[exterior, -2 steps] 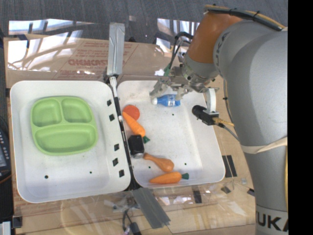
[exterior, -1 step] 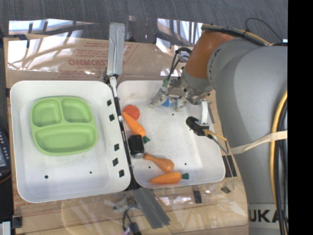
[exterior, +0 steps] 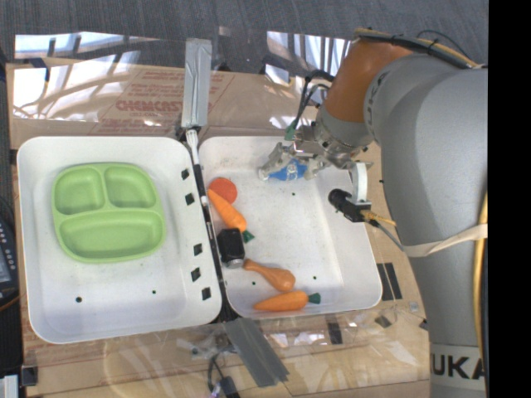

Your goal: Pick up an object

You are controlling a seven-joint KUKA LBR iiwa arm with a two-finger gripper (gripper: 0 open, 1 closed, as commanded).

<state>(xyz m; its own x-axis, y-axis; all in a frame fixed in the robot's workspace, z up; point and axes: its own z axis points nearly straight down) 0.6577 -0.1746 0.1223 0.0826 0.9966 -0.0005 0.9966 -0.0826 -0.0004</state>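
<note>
Gripper is low over the right bin's far end at a small blue object, grip state indeterminable, while the carrots lie nearer the camera, leftward, along the divider.

The two bins look like smooth white plastic, slightly glossy. The green divided tray is matt plastic. The carrots have a soft plastic shine. Under the bins lies brown cardboard — dull, papery. The arm has a grey shell — smooth, satin finish.
</note>
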